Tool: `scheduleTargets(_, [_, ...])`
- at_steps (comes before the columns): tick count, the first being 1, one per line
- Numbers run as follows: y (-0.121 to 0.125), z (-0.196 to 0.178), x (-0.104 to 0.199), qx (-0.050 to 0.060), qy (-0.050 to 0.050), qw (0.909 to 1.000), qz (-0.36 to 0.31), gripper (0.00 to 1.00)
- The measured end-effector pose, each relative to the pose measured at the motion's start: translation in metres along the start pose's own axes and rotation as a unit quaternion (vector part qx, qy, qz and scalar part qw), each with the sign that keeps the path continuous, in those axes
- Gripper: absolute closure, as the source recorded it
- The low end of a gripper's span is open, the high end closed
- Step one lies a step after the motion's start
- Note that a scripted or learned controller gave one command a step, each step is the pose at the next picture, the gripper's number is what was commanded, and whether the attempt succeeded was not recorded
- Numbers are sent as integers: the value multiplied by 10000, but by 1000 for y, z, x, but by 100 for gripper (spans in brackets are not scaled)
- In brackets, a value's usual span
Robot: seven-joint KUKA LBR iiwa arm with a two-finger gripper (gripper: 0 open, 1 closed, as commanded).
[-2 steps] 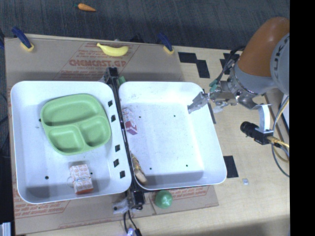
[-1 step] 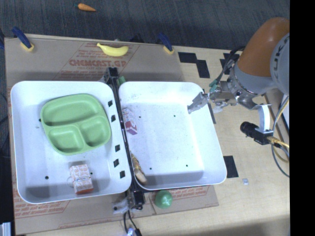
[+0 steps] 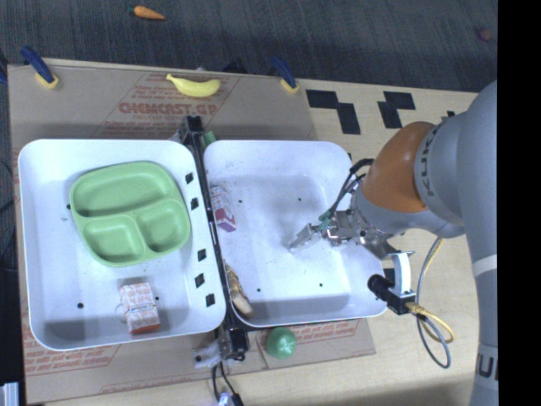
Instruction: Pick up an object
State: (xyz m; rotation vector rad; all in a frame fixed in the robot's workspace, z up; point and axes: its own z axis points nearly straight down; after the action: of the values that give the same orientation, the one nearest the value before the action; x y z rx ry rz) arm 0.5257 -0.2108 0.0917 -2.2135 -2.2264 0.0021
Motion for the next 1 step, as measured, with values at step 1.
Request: scheduleTargets(1, [19,-52,0,-10,0,10000,7,0])
